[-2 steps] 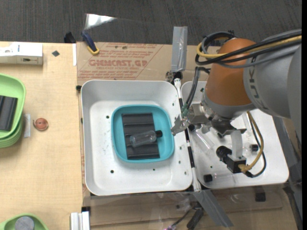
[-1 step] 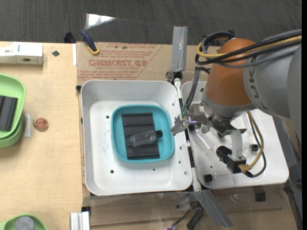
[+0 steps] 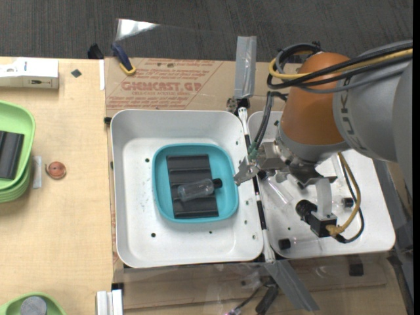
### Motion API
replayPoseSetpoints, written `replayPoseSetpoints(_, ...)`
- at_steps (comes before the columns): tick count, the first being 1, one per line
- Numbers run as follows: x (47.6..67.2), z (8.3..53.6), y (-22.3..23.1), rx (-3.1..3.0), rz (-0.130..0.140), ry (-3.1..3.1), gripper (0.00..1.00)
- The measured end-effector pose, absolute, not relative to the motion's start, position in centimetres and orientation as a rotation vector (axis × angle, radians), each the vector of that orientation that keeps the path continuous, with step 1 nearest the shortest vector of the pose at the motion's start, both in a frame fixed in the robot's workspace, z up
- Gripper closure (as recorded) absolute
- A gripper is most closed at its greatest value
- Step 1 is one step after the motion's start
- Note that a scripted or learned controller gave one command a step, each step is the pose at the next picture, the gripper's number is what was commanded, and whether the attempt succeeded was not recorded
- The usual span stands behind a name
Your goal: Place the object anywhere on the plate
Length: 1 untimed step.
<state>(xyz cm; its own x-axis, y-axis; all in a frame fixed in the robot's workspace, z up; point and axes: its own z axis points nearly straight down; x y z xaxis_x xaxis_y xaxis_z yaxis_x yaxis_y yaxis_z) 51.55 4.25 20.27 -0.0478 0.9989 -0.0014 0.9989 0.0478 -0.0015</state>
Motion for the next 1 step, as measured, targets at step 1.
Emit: replayPoseSetpoints(1,54.25,19.03,-1.84,-2.179,0.005,-2.263,0.0)
